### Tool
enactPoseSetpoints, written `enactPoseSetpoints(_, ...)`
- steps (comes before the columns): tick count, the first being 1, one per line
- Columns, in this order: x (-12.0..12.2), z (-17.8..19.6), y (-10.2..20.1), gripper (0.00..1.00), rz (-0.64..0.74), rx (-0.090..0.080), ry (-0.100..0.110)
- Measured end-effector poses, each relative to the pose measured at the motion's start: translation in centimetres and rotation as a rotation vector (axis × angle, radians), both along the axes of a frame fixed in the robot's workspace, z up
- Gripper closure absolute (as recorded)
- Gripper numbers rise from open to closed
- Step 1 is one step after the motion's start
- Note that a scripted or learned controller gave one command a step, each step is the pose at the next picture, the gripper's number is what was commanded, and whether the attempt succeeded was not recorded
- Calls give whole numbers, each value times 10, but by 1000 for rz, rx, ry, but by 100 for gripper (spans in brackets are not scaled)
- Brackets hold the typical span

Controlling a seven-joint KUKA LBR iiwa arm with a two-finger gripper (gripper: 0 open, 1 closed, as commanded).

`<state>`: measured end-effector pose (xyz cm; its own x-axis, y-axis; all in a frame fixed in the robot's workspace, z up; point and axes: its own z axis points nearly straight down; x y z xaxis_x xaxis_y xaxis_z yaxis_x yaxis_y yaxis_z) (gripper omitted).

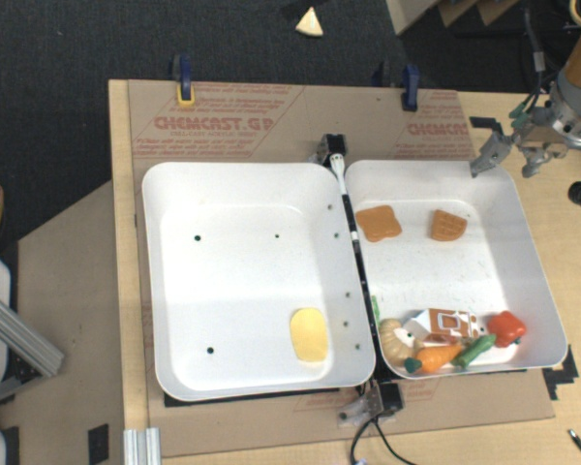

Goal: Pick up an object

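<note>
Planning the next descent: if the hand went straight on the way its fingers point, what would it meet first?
The hand points down-left over the right bin's far right corner. It would probably meet bare bin floor first, short of the waffle piece; depth is unclear.

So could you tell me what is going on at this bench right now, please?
A robot arm is set to pick an object from two white bins. Its gripper hangs open above the far right corner of the right bin, holding nothing. That bin holds two brown toast-like pieces and a heap of toy food at its near edge. A yellow piece lies in the left bin.
</note>
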<state>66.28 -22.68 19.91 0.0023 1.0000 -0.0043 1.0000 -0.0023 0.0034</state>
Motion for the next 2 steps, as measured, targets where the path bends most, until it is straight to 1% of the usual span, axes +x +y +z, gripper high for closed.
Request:
enactPoseSetpoints(1,3,-119,13,0,7,28,20)
enactPoseSetpoints(2,7,38,6,0,4,-3,-16)
